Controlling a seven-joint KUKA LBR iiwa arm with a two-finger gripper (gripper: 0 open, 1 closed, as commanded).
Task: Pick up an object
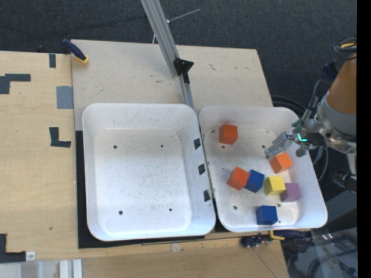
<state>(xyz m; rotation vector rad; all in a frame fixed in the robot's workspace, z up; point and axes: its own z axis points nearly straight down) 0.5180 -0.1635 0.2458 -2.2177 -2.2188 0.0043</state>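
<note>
1. The arm enters from the right of the camera view; the hand (pixel 288 146) sits low over the right bin (pixel 243 222), near its right wall.
2. Right bin contents: an orange cube (pixel 228 134) alone toward the upper left; a second orange cube (pixel 237 178) touching a blue cube (pixel 254 180); a yellow cube (pixel 275 185) just beside that; a purple cube (pixel 290 191) touching the yellow one; another blue cube (pixel 266 215) near the front wall; a third orange cube (pixel 281 162) directly below the hand.
3. The left bin (pixel 139 117) holds no cubes.
4. Hand state: two grey fingers (pixel 275 147) splay outward and look released; nothing shows between them. The third orange cube lies just beside the fingertips, apparently resting on the bin floor, not grasped.
5. Progress, as a judgement: the approach seems largely done, with the hand placed at the nearest cube. Contact between finger and cube cannot be confirmed at this slant.
6. Left to do: straddle the cube, clench on it, lift it clear of the bin. No object is picked up yet.
7. Risk note: the cube lies close to the bin's right wall and tilted, so a finger could nudge it aside rather than seat it.
</note>
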